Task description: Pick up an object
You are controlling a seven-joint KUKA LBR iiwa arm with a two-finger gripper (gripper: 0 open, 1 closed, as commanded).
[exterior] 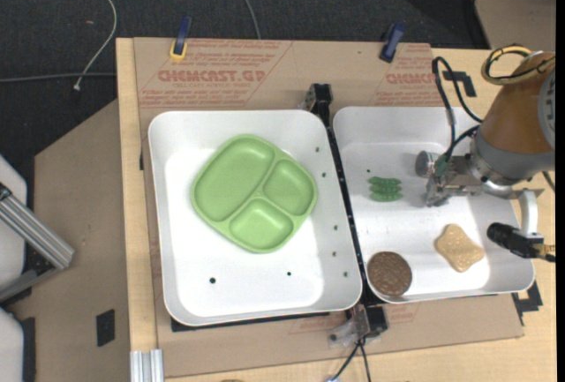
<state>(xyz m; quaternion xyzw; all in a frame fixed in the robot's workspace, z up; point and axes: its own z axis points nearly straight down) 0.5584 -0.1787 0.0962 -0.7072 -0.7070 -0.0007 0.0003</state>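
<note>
My gripper [434,193] hangs low over the middle of the right bin [388,129], reaching in from the right. A small green ridged object [385,189] lies just to its left, apart from it. A tan, bumpy biscuit-like piece [459,248] rests in front of the gripper towards the bin's near right corner. A brown round disc [389,273] sits at the bin's near left corner. Nothing is visible between the gripper's tips.
The left bin [177,265] holds a light green divided plate [254,192] near its centre. A black divider with clamps [320,96] runs between the two bins. Cardboard [221,71] surrounds both bins, with blue clips at its far edge.
</note>
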